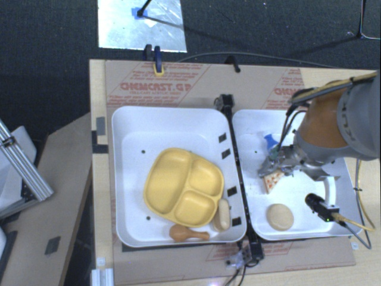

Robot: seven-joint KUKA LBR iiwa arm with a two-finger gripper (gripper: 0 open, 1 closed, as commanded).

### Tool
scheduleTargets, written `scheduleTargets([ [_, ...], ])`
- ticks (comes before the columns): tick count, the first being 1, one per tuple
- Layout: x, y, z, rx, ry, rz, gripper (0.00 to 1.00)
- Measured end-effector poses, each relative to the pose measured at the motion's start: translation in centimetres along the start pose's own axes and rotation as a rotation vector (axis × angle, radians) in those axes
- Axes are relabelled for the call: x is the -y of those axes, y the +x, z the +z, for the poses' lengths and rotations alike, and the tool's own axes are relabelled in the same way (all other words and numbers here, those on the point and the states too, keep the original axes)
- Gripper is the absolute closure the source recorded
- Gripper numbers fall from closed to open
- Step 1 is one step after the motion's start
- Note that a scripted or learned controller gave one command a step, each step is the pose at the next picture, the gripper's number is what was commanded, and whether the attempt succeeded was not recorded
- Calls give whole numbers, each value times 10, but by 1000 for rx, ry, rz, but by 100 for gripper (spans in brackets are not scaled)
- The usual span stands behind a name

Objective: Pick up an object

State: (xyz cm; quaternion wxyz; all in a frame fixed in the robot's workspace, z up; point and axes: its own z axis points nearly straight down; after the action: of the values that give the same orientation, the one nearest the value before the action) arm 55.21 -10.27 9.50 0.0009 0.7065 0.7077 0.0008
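Nothing is lifted yet: the arm (333,124) hangs over the right bin (256,124), its gripper (275,167) just above a pizza-slice toy (272,182) near that bin's left wall, and whether the jaws are apart or together I cannot tell. A round bun (280,216) by the front edge and a small blue piece (271,140) toward the back lie near the slice but clear of it.

- A robotics lab is indicated, rather than a home or a shop.
- A grey industrial arm (333,121) is seen reaching over a surface (196,79) that is covered in printed protective sheeting.
- Two white bins (128,159) are set side by side on it, and a clamp (158,61) is placed at its far edge.
- Toy food, such as a drumstick (189,233), is laid in the bins.
- Dark carpet (47,52) and an aluminium profile (24,168) are seen around it.
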Motion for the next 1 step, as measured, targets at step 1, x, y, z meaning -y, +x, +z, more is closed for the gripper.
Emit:
scheduleTargets([
  [1, -12, -2, -52, 1, -3, -2, 100],
])
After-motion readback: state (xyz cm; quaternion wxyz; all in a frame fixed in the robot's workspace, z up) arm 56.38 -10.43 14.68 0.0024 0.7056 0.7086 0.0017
